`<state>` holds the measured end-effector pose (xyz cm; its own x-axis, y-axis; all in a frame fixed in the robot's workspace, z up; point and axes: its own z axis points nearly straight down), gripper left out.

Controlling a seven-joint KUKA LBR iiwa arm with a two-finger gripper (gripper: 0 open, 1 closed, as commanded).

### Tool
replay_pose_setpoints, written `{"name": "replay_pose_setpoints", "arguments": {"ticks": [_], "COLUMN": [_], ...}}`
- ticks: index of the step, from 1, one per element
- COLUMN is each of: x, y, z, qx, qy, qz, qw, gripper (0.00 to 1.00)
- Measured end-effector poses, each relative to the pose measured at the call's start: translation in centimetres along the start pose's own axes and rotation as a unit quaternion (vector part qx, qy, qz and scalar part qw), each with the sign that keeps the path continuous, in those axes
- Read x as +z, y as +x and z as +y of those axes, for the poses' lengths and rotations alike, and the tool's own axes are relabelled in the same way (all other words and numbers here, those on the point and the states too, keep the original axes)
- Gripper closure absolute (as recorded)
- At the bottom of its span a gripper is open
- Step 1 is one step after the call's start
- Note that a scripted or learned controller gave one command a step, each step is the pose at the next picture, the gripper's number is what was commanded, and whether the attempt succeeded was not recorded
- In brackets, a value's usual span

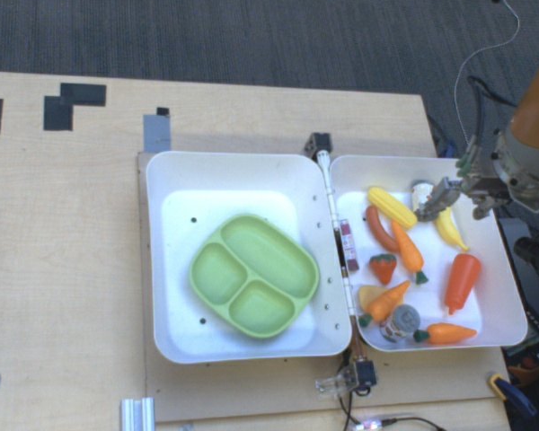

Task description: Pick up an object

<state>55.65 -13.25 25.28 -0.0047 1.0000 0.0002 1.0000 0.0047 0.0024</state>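
Nothing is picked yet: the gripper (456, 197) hangs over the right bin (512, 317) at its 1 o'clock corner, fingers spread and empty. The nearest items, corn (391, 206) and banana (449, 228), lie in the bin beneath it; the grasp and lift remain.

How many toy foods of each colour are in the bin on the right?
Yellow: 3 (corn, banana, a yellow piece)
Orange: 3 carrots
Red: 3 (sausage, strawberry, pepper)
Total: 9
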Motion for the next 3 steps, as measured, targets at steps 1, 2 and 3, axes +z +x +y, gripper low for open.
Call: {"name": "replay_pose_setpoints", "arguments": {"ticks": [1, 2, 3], "x": [13.9, 16.6, 15.4], "y": [-3.2, -5.4, -5.4], "z": [3.7, -6.4, -6.1], "qx": [0.001, 0.001, 0.001], "qy": [0.002, -0.001, -0.005], "qz": [0.0, -0.001, -0.002], "qw": [1.0, 1.0, 1.0], "gripper": [0.0, 0.0, 1.0]}}
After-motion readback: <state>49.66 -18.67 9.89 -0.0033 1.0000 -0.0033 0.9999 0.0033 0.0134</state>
